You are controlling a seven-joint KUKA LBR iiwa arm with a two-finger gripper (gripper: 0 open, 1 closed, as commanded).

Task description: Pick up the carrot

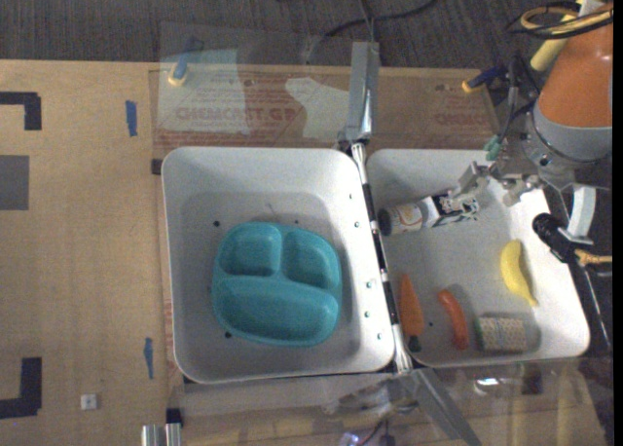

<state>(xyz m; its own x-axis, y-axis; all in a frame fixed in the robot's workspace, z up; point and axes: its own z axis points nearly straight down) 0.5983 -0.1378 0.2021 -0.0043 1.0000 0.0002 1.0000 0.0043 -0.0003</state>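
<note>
Closest to the camera, along the near wall of the right bin (pixel 569 337), four things lie in a row. The carrot (pixel 412 309) is on the left, right beside the wall between the two bins, pointing away from the camera with its dark tip at the near end. Just to its right is a shorter orange-red piece (pixel 454 316), tilted a bit. Next to that lies a grey ridged block (pixel 502 332). A little farther back, by the bin's right wall, lies a yellow banana (pixel 516 273). In the left bin (pixel 185 269) sits a teal tray (pixel 277 281) with three parts. Farther back in the right bin, a small white bottle (pixel 412 215) lies on its side near the middle wall. The end effector (pixel 458 205) is low just to the right of the bottle, well apart from the carrot. I cannot tell how wide it is open, or if it has hold of anything. Behind it the grey arm (pixel 574 93) with its orange band comes in from the right. The brown worktop (pixel 78 240) stretches out to the left.
</note>
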